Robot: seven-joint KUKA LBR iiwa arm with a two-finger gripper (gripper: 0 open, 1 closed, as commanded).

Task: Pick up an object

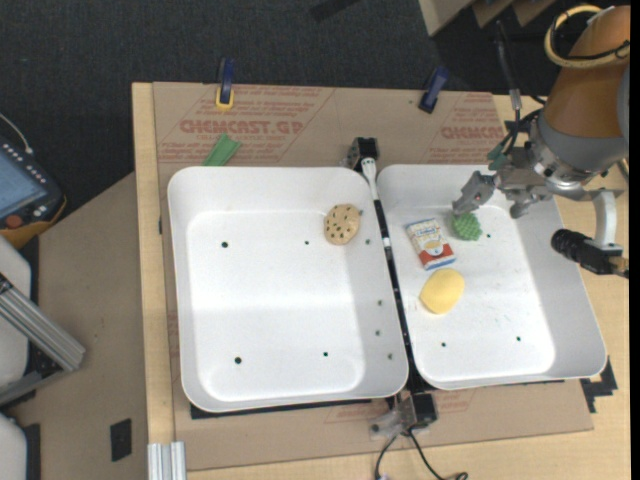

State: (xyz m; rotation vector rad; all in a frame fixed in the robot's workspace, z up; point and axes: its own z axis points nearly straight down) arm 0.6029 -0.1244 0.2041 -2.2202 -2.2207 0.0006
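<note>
— What do we see, starting from the left of the divider (385, 258) between the two bins?

— Left of the divider we have the left bin (200, 298), and in it one thing: a cookie (342, 224), lying near the bin's far right corner, just beside the divider but not touching it.

— And to the right of the divider?

— There we have the right bin (560, 318). Closest to the divider lies a small carton (430, 243), white with blue and red on it, flat on the bin floor. Just in front of it, a little farther from the divider, sits a yellow lemon (442, 292); the two look nearly touching. Farther right and behind the carton lies a small green piece (467, 226), close by the carton's far corner.

— Where is the gripper?

— We see the gripper (497, 192) over the far part of the right bin, with the grey arm (585, 108) reaching in from the right. Its two fingers are spread apart with nothing between them; the left fingertip (468, 200) hangs right at the green piece.
</note>
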